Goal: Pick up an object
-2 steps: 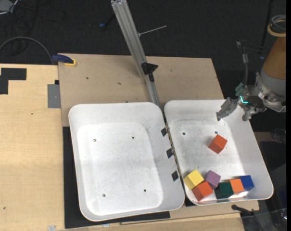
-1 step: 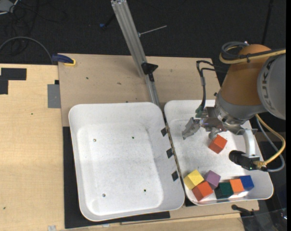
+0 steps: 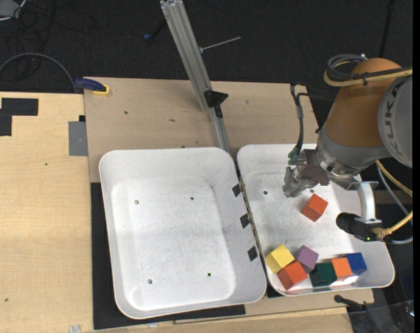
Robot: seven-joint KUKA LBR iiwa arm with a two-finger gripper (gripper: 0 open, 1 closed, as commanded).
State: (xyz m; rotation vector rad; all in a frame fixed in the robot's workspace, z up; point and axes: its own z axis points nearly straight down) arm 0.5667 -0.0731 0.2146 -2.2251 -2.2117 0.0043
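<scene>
In the right bin (image 3: 265, 159), the gripper (image 3: 298, 183) hangs just above and left of an orange-red cube (image 3: 314, 207); whether its jaws are open or closed cannot be told. The cube lies apart from the yellow (image 3: 280, 257), purple (image 3: 307, 256), red (image 3: 291, 275), green (image 3: 323, 273), orange (image 3: 342, 266) and blue (image 3: 356, 262) blocks clustered at the bin's near edge.

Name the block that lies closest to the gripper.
The lone orange-red block, just below the gripper in the right bin. The other blocks cluster at the bin's near edge.
</scene>
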